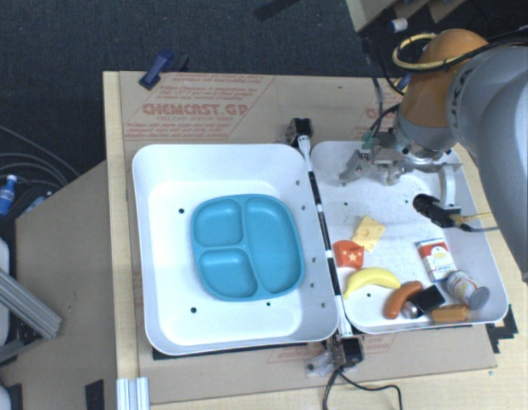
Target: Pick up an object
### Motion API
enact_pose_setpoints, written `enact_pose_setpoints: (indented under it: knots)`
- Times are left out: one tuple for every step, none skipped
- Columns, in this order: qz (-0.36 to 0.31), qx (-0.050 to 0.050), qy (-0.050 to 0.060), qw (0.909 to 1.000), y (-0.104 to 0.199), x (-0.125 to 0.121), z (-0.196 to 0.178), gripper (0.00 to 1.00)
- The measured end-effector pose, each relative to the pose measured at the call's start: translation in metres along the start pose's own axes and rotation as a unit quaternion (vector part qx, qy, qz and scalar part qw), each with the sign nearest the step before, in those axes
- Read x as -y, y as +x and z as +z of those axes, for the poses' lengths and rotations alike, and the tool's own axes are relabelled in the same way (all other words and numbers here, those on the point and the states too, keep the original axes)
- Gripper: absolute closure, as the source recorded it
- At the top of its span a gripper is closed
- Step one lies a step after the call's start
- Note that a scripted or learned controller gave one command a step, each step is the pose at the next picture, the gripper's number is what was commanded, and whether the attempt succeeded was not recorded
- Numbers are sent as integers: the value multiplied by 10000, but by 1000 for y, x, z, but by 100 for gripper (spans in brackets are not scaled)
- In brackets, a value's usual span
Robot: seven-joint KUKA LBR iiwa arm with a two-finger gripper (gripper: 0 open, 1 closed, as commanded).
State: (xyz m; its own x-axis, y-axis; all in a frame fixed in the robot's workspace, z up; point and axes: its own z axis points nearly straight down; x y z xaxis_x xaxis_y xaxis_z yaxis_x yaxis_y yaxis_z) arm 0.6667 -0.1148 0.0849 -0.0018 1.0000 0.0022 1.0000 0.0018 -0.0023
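Gripper low at far end of right bin; finger state: can't tell. Nothing visibly held. Yellow cheese wedge just nearside of fingers, w/ red square block beside it. Curved yellow banana, orange sausage farther off. Blue divided plate in left bin.

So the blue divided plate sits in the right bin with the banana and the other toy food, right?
Not quite. The camera view shows the blue divided plate alone in the left bin. The banana and the other toy food do lie in the right bin.
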Motion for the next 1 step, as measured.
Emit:
enact_pose_setpoints:
  knots:
    - [8, 6, 2, 10000, 22, 33, 0, 0]
